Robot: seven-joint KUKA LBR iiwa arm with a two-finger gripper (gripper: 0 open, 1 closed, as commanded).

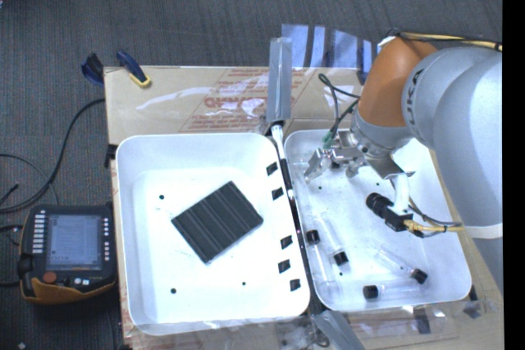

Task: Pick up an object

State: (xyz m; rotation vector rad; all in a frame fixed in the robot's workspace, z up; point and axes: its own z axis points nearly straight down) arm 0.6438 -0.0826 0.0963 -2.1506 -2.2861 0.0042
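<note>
With the pincer point(328, 161) low in the right bin point(459, 275), its opening impossible to tell, best settle squarely over one clear tube point(326, 235) before closing.

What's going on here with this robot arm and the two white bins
A grey KUKA arm reaches in from the right, with its gripper low over the back of the right bin. That bin holds several clear tubes with black caps. The left bin holds a dark ribbed slab. Nothing looks picked up yet.
</note>
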